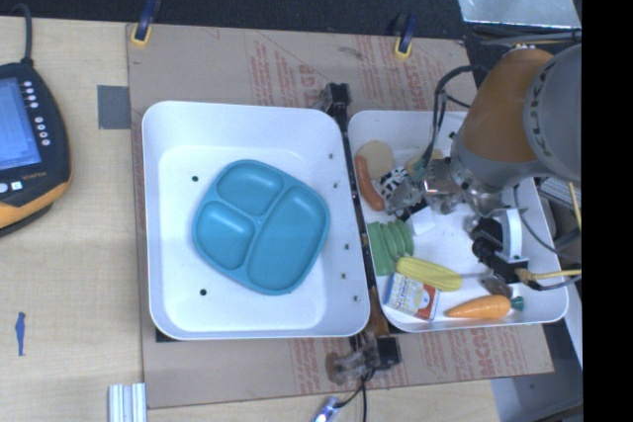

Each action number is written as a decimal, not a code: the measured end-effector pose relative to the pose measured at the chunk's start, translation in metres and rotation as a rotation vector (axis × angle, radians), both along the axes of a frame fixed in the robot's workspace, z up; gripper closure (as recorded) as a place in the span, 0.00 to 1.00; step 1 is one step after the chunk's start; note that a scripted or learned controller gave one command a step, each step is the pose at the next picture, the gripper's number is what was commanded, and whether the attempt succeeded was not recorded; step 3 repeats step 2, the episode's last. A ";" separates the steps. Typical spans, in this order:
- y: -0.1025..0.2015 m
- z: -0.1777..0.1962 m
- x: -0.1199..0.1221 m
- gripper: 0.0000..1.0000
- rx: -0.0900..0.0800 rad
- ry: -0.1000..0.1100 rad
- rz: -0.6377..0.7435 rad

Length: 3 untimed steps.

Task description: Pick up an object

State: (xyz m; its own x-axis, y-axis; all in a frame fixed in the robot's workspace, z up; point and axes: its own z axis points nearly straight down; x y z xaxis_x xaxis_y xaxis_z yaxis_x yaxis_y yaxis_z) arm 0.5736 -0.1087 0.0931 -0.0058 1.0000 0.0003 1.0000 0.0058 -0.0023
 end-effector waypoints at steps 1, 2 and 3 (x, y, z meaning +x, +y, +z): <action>-0.001 0.011 0.001 1.00 -0.002 0.000 0.002; 0.062 0.099 -0.039 1.00 -0.001 0.002 0.001; 0.062 0.099 -0.039 1.00 -0.001 0.002 0.001</action>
